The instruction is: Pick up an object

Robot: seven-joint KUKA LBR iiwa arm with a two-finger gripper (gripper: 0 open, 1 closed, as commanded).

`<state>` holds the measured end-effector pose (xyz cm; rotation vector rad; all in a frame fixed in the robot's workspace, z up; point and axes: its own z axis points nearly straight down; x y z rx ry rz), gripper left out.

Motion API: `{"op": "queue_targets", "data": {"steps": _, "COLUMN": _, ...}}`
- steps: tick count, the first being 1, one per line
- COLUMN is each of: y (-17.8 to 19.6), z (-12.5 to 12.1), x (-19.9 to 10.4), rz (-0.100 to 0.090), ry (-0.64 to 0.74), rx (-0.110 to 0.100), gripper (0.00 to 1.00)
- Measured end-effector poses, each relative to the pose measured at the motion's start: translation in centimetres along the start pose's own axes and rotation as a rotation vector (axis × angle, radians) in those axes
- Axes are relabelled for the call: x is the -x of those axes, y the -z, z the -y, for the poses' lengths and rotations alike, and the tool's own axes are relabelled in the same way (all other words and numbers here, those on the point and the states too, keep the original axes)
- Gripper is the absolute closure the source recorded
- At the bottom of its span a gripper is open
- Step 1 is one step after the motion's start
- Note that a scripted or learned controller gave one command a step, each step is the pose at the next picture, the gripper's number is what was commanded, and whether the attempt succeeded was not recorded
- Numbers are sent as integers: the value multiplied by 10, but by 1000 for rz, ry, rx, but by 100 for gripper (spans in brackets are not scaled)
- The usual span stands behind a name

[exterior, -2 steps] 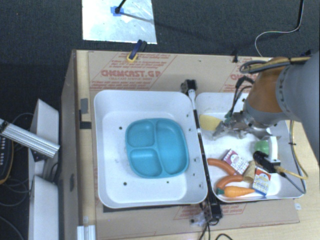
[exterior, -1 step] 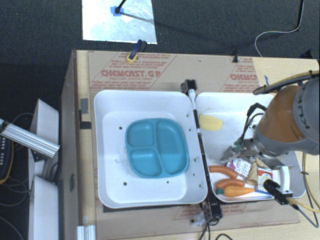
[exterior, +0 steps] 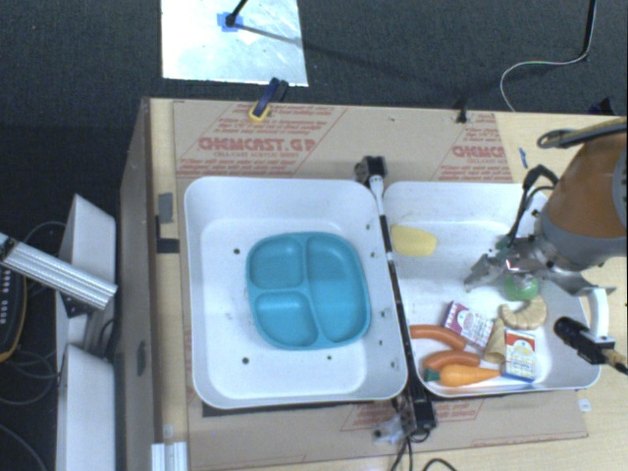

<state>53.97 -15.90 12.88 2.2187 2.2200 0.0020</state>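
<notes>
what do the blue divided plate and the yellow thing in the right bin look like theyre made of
Blue divided plate: probably moulded plastic, going by its even colour, soft sheen and rounded compartment ridges. Yellow thing: smooth and matte with rounded edges, likely plastic or foam toy food; too small to tell which.

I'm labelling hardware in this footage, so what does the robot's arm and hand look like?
The arm is thick and rounded, with a wide orange band above a grey wrist section. A thin dark cable loops beside it near the wrist. The hand at its end is a cluster of grey and silvery metal parts over the right bin. Its finer details are too small to make out.
</notes>
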Motion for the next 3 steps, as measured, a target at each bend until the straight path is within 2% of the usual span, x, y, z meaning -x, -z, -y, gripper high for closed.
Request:
{"op": "queue_targets", "data": {"steps": 1, "y": -18, "z": -44, "x": 47, "rz": 0, "ry": 3, "rx": 2, "gripper": 0}}
{"op": "queue_targets", "data": {"steps": 2, "y": -29, "z": -5, "x": -55, "rz": -2, "ry": 3, "rx": -3, "gripper": 0}}
{"op": "queue_targets", "data": {"steps": 3, "y": -44, "z": -78, "x": -30, "rz": 0, "ry": 3, "rx": -1, "gripper": 0}}
